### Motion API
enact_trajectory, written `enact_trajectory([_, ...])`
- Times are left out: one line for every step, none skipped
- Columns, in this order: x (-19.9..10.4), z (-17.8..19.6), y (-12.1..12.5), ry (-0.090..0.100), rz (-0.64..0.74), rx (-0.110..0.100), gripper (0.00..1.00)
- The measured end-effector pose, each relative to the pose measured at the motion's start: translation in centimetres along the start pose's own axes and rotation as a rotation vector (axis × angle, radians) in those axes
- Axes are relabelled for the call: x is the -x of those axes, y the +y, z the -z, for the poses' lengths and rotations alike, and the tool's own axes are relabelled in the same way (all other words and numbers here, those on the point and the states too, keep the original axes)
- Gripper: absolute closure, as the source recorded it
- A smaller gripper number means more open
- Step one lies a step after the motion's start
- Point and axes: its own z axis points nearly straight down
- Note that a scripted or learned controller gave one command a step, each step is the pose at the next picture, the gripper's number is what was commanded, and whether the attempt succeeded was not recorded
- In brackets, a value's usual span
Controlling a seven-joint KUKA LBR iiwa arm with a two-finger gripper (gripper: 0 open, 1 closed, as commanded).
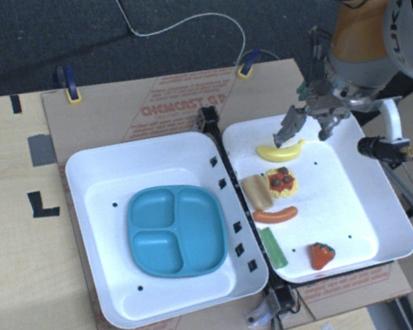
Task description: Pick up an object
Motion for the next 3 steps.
enact_trajectory([0.0,0.8,0.2,-0.001,0.003,0.013,0.0])
enact_trajectory([0.6,-4.1,0.9,-0.003,0.003,0.009,0.0])
enact_trajectory([0.2,-10.6,0.9,-0.002,0.003,0.007,0.0])
